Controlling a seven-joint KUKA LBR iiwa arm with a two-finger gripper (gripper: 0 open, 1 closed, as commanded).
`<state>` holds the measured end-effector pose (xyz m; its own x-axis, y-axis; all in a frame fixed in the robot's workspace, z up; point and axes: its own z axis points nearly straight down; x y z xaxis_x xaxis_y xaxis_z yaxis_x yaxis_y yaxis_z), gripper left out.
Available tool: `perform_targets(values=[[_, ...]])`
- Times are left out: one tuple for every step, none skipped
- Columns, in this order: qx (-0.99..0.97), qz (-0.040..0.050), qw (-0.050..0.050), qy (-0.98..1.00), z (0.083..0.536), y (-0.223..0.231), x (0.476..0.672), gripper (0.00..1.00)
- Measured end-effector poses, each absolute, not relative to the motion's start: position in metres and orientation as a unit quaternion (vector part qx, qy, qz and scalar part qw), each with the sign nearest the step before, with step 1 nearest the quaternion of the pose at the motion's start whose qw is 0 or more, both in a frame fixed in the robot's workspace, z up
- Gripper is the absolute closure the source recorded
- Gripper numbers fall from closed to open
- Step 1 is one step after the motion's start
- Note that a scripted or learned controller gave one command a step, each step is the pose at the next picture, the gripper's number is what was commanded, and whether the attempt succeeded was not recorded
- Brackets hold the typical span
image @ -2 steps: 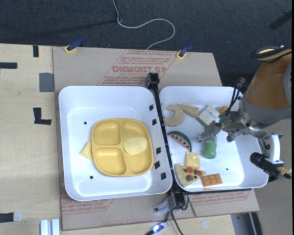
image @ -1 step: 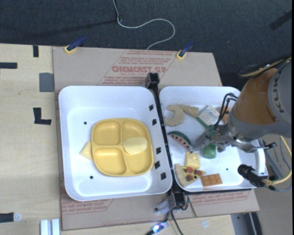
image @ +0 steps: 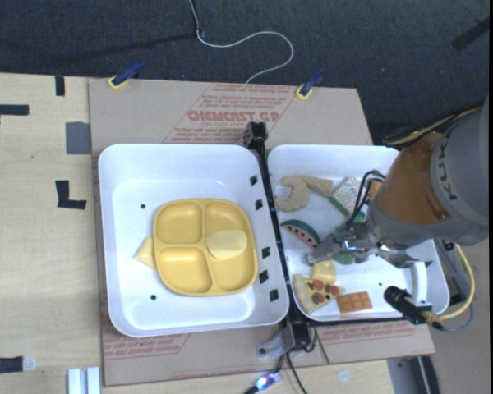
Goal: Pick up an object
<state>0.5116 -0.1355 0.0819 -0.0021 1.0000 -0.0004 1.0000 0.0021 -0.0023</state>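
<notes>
Now my two-finger gripper [image: 335, 251] hangs low in the right white bin [image: 411, 156], just above a pale yellow block [image: 324, 270]; its grip I cannot tell.

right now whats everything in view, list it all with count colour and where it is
bins: 2, white, side by side on the cardboard sheet
divided plate: 1, yellow, middle of the left bin
pale round piece: 1, light yellow, in the plate's right compartment
flat yellow piece: 1, poking out from under the plate's left edge
tan curved toy: 1, top of the right bin
watermelon slice: 1, red and green, right bin, left side
pizza slice: 1, right bin, bottom
orange cracker: 1, right bin, bottom edge
cable: 1, white, on the dark floor above
gripper: 1, grey arm, low over the right bin
</notes>
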Motion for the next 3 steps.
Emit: perform_targets(values=[[-0.706,0.0007,-0.001,-0.708,0.095,-0.136,0.512,1.0],[-0.707,-0.0008,-0.001,-0.708,0.156,-0.136,0.519,1.0],[-0.707,-0.0005,-0.001,-0.707,0.202,-0.144,0.518,1.0]])
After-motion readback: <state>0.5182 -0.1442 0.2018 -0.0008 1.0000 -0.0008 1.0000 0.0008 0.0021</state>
